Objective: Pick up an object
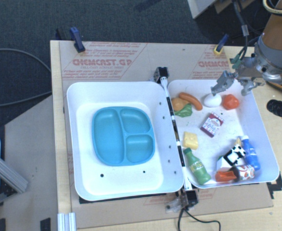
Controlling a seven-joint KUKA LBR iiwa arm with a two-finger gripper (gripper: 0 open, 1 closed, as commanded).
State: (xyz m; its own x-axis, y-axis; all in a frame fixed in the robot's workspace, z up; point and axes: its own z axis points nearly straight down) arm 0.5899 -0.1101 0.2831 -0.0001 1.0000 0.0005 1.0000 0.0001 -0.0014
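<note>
Blue plate in white left bin; green bottle, red-white carton, yellow block in right bin.

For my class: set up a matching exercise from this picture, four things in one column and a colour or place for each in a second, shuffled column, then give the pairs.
Things
1. divided plate
2. bottle
3. cheese wedge
4. egg

Colour or place
A. white, at the far end of the right bin
B. blue, in the left bin
C. yellow, mid right bin
D. green, at the near edge of the right bin

Pairs: 1-B, 2-D, 3-C, 4-A
</note>
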